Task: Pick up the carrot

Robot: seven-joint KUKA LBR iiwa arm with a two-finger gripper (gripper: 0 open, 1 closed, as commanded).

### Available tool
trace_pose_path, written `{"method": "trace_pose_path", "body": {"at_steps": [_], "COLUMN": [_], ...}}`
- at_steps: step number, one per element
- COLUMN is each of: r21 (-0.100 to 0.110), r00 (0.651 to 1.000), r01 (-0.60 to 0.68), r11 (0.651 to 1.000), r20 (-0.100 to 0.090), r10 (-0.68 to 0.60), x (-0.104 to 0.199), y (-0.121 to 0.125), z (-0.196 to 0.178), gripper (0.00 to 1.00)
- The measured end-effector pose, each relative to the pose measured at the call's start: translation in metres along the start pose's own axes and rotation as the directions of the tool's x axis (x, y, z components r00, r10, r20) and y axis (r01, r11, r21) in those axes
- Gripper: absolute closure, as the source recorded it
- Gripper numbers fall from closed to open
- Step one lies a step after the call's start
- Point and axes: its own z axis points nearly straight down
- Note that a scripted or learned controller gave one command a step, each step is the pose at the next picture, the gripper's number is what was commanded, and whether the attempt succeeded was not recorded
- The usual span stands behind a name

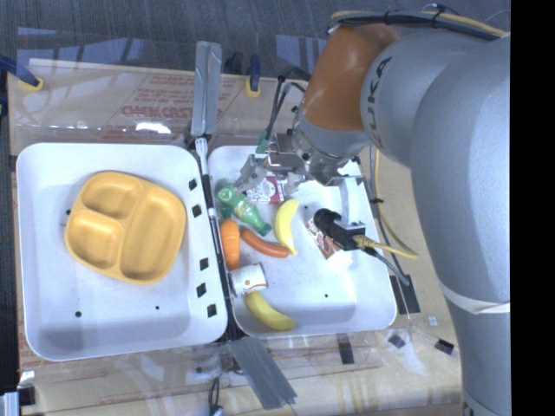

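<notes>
The camera view shows the short orange carrot with a green top (pixel 230 242) lying in the right-hand shallow white bin (pixel 368 306), close against that bin's left wall, so by the look of it the pick is not yet made: the carrot rests on the bin floor with nothing closed around it. What is left is the approach, the grasp and the lift.

Taking the carrot as the landmark, the metal claw (pixel 270 167) hangs up and to the right of it, over the far part of the same bin, apart from the carrot. Whether the claw is spread or closed cannot be told, and nothing is seen held in it.

Just right of the carrot lies a long orange-red sausage-shaped toy (pixel 264 245), and beyond that a yellow banana (pixel 287 224). A green bottle-shaped toy (pixel 241 208) sits just above the carrot. Below it lie a small white cup (pixel 249 277) and a second yellow banana (pixel 268 312). Left of the carrot, in the other white bin (pixel 35 319), sits a yellow divided plate (pixel 126 225).
</notes>
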Motion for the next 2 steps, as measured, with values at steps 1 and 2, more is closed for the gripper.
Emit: {"method": "trace_pose_path", "body": {"at_steps": [1,2], "r21": [0.001,0.003], "r00": [0.999,0.999], "r01": [-0.047,-0.043], "r11": [0.999,0.999], "r20": [0.0,0.0], "r10": [0.047,0.043], "x": [0.0516,0.0521], "y": [-0.0175,-0.0171], "z": [-0.0028,-0.0125], "gripper": [0.0,1.0]}}
